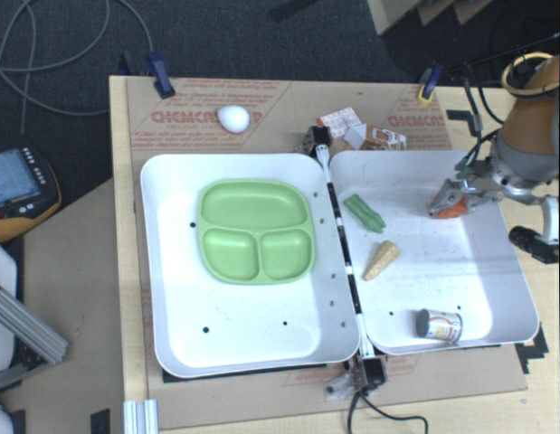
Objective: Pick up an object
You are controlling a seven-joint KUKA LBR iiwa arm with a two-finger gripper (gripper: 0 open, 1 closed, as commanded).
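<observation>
At the far left, a handheld control pendant (17,183) is lying off the bench (135,242), beside its left edge. On the bench's brown board, a small white egg-shaped object (232,117) is sitting just above the left bin (171,333), near a blue clamp (158,74) at the board's upper left corner.

The left bin is holding a green divided plate (257,231), which is lying flat in the bin's upper middle, one long compartment above two smaller ones.

Between the two bins at the top, some crumpled wrappers (361,131) are lying on the board, just outside the right bin (497,287).

In the right bin, a green pod-like piece (364,212) is lying near the left wall, tilted. Just below it, apart from it, a tan wedge-shaped piece (381,260) is resting on the bin floor. Near the bin's lower edge, a small can (440,325) is lying on its side.

Towards the upper right of the right bin, the gripper (453,202) is reaching in from the right on the grey arm (526,147) with its orange band. A small orange-red object (451,212) is showing at the fingertips, low over the bin floor; it seems to be sitting between the fingers, with the gripper clenched around it, though the view is too coarse to be fully sure. Whether the object is touching the floor I cannot tell.
</observation>
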